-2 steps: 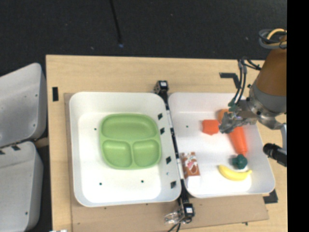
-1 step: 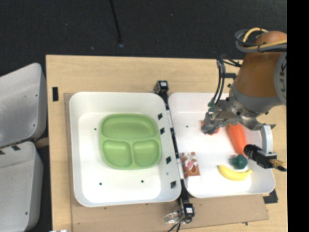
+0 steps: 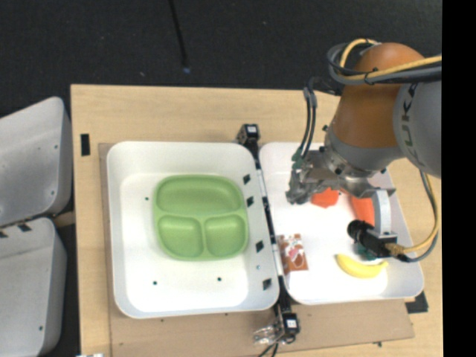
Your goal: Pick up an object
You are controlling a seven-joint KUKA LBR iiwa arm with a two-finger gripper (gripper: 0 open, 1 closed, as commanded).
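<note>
A: Currently, where is the target?

B: Orange object (image 3: 325,198), right bin (image 3: 320,285), touching the tool (image 3: 299,192). Tool state: cannot tell.

A: Handling?

B: Likely light, rigid, smooth plastic. Grip across its middle.

A: Labels?

B: Small card (image 3: 294,253) printed, unreadable. Partial lettering on arm (image 3: 372,117).
</note>
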